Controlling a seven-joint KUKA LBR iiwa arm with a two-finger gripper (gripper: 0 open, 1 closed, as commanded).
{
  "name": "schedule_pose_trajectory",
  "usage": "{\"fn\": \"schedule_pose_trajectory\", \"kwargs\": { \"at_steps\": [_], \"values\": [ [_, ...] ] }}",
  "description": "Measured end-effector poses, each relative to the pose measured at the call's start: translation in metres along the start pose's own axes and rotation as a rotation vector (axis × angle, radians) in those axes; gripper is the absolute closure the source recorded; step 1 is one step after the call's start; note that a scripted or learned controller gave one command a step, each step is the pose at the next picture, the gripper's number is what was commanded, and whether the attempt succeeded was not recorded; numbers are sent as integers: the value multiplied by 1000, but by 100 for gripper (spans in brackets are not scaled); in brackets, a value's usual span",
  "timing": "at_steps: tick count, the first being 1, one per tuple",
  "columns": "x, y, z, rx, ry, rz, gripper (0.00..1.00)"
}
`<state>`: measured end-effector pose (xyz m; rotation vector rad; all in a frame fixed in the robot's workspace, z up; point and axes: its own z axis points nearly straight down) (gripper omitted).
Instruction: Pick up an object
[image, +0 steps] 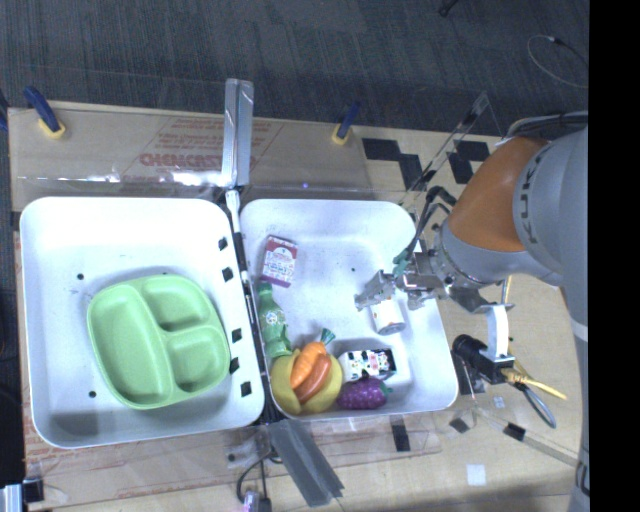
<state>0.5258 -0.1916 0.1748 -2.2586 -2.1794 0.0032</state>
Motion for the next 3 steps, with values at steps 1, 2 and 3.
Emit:
{"fn": "schedule_pose_trajectory", "kwargs": {
  "at_steps": [1,2,3],
  "values": [
    [-12,-1,84,0,0,94,0],
    [-11,-1,74,2,2,89,100],
    [42,37,-43,0,1,160,100]
  ]
}}
